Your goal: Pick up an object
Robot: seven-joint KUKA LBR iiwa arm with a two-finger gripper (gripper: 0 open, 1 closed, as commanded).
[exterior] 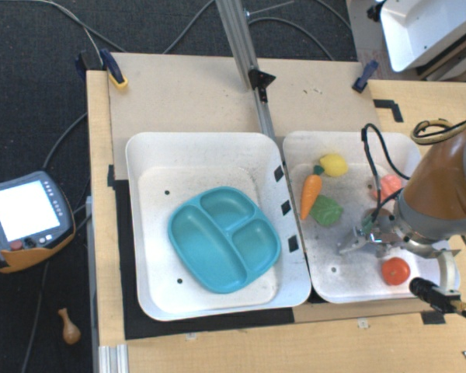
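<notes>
The right bin (332,284) holds several toy foods. A yellow lemon (332,165) lies at the back, with an orange carrot (311,195) and a green leafy vegetable (326,210) just in front of it. A pink piece (390,185) shows partly behind the arm, and a red tomato (395,270) sits near the front right. My gripper (359,242) hangs low over the bin floor, right of the green vegetable and up-left of the tomato. Nothing is visibly held in it.
The left bin (151,208) holds a blue divided plate (225,239). A slanted aluminium post (245,45) rises behind the bins. A black cable (370,158) loops over the right bin. A teach pendant (23,220) lies off the bench's left.
</notes>
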